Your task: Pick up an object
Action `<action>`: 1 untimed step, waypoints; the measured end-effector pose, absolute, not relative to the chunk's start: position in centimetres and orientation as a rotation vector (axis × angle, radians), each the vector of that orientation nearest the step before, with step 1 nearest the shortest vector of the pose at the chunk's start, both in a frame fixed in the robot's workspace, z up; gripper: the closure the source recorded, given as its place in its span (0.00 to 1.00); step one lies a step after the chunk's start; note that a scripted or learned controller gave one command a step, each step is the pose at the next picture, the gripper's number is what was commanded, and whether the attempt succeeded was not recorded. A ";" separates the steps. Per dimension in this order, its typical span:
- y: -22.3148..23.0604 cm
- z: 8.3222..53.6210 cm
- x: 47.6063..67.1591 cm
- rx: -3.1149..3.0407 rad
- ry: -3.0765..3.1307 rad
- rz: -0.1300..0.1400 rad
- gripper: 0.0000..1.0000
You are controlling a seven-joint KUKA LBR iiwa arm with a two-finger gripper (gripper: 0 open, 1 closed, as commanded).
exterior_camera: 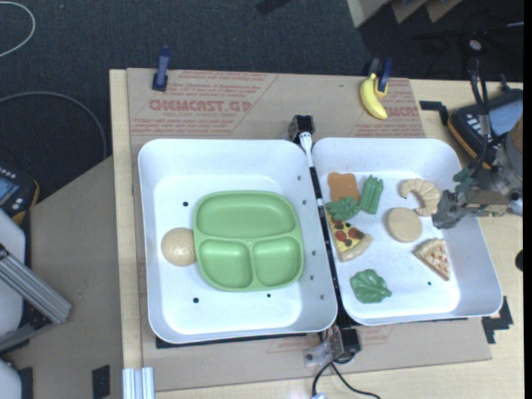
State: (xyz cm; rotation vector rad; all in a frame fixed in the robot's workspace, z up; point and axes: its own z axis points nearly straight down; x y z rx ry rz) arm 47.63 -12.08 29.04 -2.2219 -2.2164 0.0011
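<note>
The right bin (465, 302) holds several toy foods: an orange block (342, 184), green beans (371, 194), a broccoli piece (342, 210), a pizza slice (350, 241), a green lettuce leaf (369, 286), a round tan cookie (405, 224), a croissant (420, 192) and a triangular wedge (435, 257). My gripper (445, 214) reaches in from the right and hangs over the bin's right side, between the croissant and the wedge, just right of the cookie. I see nothing held in it.
The left bin (162, 173) holds a green divided plate (248, 239) with a tan bun (177, 246) against its left side. A yellow banana (373, 99) lies on the bench behind the right bin. Blue clamps (160, 69) sit at the back edge.
</note>
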 end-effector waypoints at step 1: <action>-7.4 34.9 48.0 -2.219 -2.232 -0.009 1.00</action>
